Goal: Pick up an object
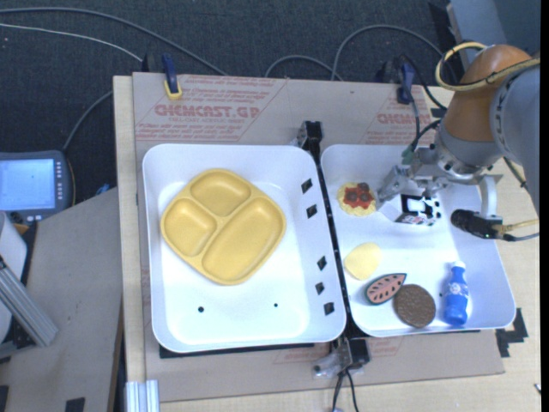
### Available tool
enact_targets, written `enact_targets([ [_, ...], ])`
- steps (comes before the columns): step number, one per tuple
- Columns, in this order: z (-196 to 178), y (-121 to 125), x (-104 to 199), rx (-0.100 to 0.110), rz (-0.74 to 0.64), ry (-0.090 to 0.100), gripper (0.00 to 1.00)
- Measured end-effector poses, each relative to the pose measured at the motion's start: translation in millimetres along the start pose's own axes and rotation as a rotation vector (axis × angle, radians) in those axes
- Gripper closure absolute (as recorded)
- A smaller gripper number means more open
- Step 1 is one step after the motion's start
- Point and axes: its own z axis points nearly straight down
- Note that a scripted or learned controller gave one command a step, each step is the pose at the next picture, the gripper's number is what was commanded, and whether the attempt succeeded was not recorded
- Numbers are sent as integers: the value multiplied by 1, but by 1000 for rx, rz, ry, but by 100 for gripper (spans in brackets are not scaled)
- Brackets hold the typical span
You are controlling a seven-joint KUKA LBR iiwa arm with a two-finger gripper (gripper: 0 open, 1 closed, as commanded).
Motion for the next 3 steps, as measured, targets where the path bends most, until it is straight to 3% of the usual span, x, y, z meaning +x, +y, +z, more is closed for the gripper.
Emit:
enact_targets([
  [1,-15,2,0,-7,-1,-1,100],
  [3,-113,4,-1,-10,-1,-3,100],
])
